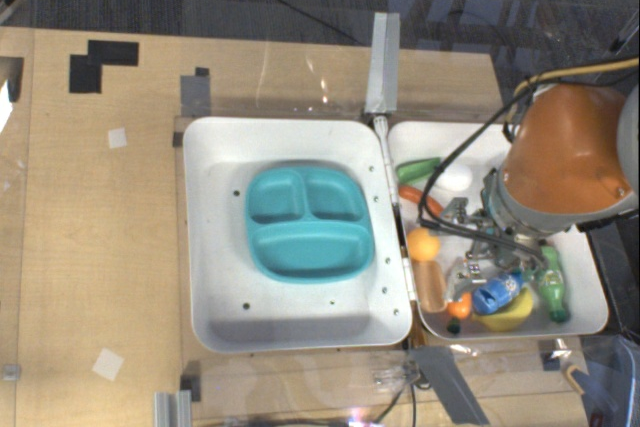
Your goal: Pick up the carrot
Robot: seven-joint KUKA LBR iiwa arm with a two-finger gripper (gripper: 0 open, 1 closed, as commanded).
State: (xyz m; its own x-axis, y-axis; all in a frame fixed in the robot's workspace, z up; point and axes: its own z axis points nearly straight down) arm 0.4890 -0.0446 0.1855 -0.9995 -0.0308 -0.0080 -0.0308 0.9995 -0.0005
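While the arm hangs over the right bin, its jaws sit low among the clutter there, and whether they are apart or together cannot be told. The carrot lies near the bin's left wall, toward its far edge, apart from the jaws and clear of them. Just beyond it rests a green vegetable. In the left bin sits a teal divided plate, centred on its floor.
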